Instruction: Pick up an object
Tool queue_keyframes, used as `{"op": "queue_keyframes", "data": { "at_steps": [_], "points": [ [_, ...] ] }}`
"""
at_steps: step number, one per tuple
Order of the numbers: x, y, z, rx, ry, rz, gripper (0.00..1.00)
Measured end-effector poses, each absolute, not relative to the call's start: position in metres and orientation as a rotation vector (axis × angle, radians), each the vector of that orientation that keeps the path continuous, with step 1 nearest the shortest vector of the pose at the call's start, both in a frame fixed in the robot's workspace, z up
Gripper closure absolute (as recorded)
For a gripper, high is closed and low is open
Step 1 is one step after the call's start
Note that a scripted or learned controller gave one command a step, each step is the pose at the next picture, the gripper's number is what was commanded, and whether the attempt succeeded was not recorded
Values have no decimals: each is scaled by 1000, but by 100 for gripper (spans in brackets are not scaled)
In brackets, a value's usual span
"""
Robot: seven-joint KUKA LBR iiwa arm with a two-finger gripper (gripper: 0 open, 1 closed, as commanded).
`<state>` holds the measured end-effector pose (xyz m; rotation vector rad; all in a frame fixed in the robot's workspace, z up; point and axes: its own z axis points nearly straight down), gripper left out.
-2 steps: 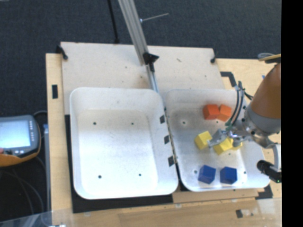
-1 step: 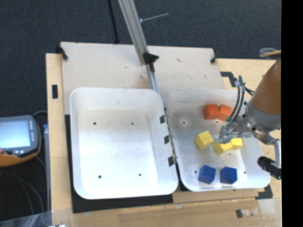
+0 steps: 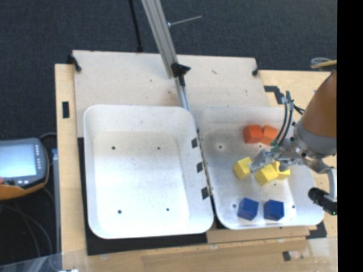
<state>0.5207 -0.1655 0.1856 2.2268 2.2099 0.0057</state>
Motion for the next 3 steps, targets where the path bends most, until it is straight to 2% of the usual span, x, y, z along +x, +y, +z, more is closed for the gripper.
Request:
{"op": "queue_keyframes", "data": {
  "at_steps": [1,2,3],
  "points": [
    [574,-148,96,2212,2220,6,0],
    [573,-149,109,2213,2220,5,100],
    [594,-72,202,2207,2228,12,100]
  ]
}}
